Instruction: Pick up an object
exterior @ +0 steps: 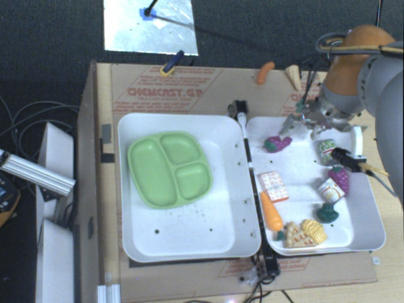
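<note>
Purple toy (278,144) just beside claw (302,120)

Dark carpet floor (50,43); shiny metal sheet (150,17); brown cardboard-topped bench (189,87)

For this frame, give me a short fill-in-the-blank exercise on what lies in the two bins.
The green three-compartment plastic plate lies in the ___ white bin.
The orange toy carrot lies against the right white bin's ___ wall.
The purple toy eggplant lies in the ___ bin.
The arm's tool hangs over the right bin's ___ edge.

Missing words: left; left; right; far
</note>
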{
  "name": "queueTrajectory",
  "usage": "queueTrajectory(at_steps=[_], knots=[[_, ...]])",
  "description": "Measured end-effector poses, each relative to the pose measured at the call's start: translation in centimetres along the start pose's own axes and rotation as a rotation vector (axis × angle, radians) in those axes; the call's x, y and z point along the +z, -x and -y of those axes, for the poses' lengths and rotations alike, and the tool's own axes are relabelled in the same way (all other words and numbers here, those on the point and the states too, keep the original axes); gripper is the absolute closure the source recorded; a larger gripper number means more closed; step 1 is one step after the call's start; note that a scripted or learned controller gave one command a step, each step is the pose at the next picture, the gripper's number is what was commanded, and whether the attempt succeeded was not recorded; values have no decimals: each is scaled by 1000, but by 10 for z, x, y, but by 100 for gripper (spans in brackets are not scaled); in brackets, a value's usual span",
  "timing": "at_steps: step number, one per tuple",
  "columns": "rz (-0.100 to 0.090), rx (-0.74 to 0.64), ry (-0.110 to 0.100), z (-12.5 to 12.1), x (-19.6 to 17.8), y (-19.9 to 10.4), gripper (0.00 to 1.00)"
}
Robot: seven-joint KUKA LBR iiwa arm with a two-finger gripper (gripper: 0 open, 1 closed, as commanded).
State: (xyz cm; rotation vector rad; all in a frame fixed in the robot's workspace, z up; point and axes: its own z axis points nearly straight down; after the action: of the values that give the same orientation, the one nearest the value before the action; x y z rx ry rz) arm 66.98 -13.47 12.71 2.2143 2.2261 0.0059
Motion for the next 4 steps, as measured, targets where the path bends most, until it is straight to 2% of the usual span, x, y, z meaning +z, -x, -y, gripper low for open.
queueTrajectory(at_steps=[1, 2, 3, 4], knots=[[2, 1, 8, -2, 7, -40, 0], [1, 0, -2, 1, 37, -51, 0], [3, 4, -3, 45, 43, -23, 0], [3, 2, 0, 44, 32, -24, 100]])
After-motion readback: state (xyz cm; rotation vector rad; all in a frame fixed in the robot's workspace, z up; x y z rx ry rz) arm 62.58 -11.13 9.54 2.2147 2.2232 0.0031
